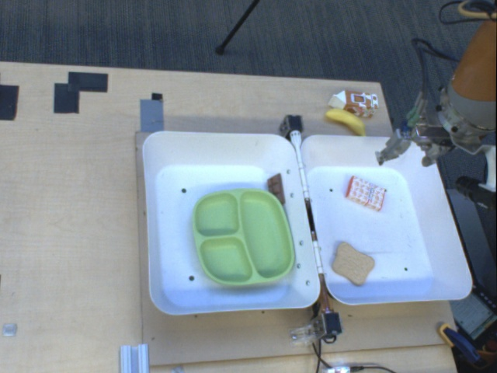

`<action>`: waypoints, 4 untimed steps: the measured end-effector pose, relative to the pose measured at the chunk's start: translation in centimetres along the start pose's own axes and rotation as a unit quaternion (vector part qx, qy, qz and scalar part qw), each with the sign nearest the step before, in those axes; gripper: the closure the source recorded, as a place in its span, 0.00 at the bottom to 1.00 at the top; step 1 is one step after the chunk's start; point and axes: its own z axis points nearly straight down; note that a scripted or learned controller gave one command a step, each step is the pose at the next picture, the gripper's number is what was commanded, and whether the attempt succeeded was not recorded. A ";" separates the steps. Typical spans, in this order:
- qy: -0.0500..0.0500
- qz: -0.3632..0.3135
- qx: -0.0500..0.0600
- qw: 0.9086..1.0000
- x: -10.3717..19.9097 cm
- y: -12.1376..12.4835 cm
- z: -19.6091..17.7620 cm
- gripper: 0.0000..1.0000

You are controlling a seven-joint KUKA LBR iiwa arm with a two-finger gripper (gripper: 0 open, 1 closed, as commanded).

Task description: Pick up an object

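claw (410,152) spread open | holds nothing | hangs over right bin's (435,231) far right corner

Bright, even overhead light, soft shadows inside the white bins (233,148), mild glare on them, slightly soft focus

Both white bins (171,286) looked of smooth, faintly glossy plastic, as did the green divided tray (243,238). The desk (70,208) appeared as pale matt wood. The floor (155,14) was seen as rough grey carpet.
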 end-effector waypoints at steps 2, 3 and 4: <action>-0.001 0.002 -0.002 1.000 -2.1 -12.2 15.8 0.00; -0.001 0.001 -0.005 1.000 -2.1 -11.9 14.6 1.00; -0.001 0.001 -0.005 1.000 -2.1 -12.0 14.6 0.00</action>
